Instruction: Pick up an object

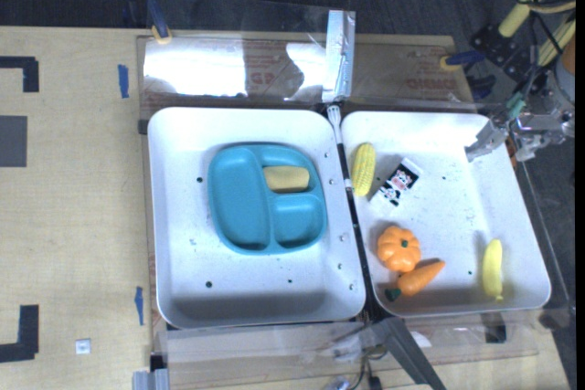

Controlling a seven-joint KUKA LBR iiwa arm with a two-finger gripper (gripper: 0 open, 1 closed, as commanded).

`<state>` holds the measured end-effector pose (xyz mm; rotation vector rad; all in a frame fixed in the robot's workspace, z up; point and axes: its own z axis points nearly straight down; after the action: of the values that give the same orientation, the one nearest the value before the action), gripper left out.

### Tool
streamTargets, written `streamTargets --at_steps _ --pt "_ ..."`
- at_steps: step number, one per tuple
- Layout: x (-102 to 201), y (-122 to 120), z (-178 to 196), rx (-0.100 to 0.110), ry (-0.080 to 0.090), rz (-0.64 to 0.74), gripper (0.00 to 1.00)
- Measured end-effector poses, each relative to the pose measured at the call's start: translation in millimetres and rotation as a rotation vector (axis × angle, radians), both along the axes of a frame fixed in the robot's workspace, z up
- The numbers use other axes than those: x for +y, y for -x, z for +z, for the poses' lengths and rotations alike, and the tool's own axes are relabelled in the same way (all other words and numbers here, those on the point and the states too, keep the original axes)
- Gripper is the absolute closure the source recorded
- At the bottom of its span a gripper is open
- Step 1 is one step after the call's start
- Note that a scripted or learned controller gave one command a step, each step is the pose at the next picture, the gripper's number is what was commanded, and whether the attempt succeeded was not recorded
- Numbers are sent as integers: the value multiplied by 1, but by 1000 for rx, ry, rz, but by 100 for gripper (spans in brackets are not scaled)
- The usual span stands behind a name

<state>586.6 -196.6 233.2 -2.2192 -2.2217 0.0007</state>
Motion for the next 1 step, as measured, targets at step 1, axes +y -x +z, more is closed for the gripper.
streamTargets --at_steps 1 --pt "0 -1 11 -4 1 2 100"
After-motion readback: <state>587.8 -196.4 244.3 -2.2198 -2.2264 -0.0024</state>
